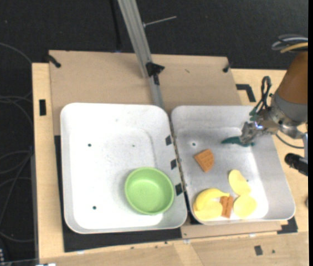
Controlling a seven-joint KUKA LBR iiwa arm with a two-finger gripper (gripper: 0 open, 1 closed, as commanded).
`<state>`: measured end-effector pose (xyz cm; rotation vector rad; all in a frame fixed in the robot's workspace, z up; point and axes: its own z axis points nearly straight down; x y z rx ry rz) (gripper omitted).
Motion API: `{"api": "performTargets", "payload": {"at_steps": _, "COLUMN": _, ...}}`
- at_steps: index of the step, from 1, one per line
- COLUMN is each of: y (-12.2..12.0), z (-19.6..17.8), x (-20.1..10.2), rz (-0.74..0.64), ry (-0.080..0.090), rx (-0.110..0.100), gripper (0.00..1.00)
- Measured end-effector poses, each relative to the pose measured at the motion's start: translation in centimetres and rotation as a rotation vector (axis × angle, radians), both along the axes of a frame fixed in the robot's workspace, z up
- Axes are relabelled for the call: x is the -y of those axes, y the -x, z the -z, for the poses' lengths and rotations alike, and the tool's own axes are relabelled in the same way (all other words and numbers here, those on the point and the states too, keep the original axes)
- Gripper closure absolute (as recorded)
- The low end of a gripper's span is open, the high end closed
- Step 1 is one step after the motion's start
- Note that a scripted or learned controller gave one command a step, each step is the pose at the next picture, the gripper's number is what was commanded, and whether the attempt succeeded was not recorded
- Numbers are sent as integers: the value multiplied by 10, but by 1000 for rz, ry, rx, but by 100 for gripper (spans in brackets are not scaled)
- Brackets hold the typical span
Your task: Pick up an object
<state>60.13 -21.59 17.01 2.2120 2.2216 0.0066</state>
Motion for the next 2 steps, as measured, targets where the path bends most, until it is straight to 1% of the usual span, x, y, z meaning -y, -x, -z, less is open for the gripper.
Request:
{"api": "performTargets", "payload": {"at_steps": 1, "y": -11, "z": -55, "x": -2, "rz": 0, "ry": 1, "rx": 1, "gripper": 100}}
{"api": "performTargets", "payload": {"at_steps": 2, "y": -13, "z": -85, "x": -1, "rz": -1, "ry": 0, "rx": -2, "gripper": 100}}
